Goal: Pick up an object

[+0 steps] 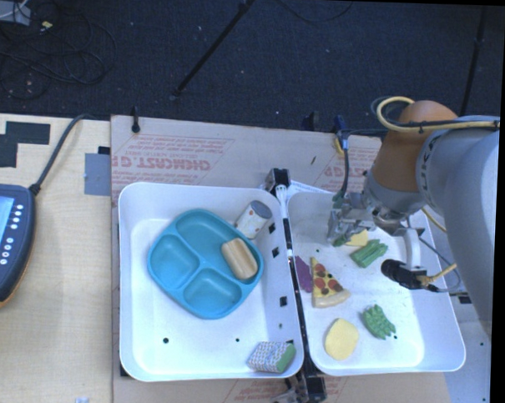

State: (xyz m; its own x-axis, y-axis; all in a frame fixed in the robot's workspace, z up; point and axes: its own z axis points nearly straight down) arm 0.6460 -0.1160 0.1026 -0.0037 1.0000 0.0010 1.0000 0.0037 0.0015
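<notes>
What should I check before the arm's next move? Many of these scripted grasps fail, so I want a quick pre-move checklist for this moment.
1. Gripper is over the right bin: ok, near its far end.
2. An object is within reach below it: ok, a green piece and a small yellow piece lie right beside it.
3. Something is held between the fingers: cannot tell.
4. Gripper is centred on one object: cannot tell, the pieces crowd together there.
5. Other targets lie free: ok, pizza slice, yellow round piece and green leafy piece lie apart.
</notes>
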